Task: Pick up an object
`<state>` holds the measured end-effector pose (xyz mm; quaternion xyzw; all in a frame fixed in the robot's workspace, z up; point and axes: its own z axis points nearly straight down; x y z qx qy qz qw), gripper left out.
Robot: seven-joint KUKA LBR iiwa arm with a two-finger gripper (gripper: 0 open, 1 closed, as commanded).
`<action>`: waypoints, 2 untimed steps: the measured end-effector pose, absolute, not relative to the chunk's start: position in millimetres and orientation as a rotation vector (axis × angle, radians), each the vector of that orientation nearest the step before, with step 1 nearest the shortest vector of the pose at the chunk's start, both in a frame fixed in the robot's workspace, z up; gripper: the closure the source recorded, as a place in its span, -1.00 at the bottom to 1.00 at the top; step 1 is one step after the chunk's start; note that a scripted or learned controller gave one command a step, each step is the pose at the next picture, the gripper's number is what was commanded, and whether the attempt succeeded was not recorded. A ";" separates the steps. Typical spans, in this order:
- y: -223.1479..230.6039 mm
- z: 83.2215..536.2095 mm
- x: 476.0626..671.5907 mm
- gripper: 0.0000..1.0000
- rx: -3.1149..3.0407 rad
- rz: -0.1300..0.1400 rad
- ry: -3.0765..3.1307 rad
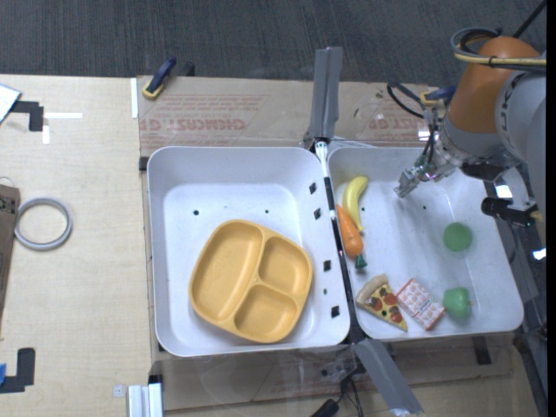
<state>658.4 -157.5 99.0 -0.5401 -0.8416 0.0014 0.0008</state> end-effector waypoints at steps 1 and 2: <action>-121.0 159.4 659.6 1.00 -1.367 0.002 -2.830; -103.1 89.6 601.1 1.00 -1.116 0.001 -2.936</action>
